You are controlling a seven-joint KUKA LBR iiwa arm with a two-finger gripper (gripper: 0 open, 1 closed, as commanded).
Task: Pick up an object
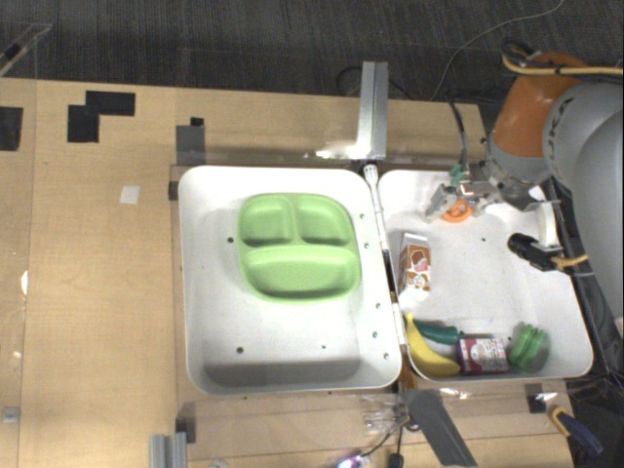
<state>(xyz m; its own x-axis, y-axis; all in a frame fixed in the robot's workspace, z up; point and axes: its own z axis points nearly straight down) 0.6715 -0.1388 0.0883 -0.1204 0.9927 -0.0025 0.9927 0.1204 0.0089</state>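
Observation:
My gripper [450, 201] hangs low over the far left corner of the right bin [561, 305]. A small orange object [454, 214] lies right beneath it, touching or nearly touching its tip. A white snack packet with a brown picture [415, 264] lies at the bin's left side. Along the near wall sit a yellow banana [426, 352], a teal item [441, 334], a dark red bottle [482, 353] and a green round object [529, 346].
The left bin [210, 291] holds a green divided plate [297, 245]. A metal post [374, 115] stands behind the wall between the bins. The grey arm with its orange band [531, 115] fills the space over the right bin's far right corner.

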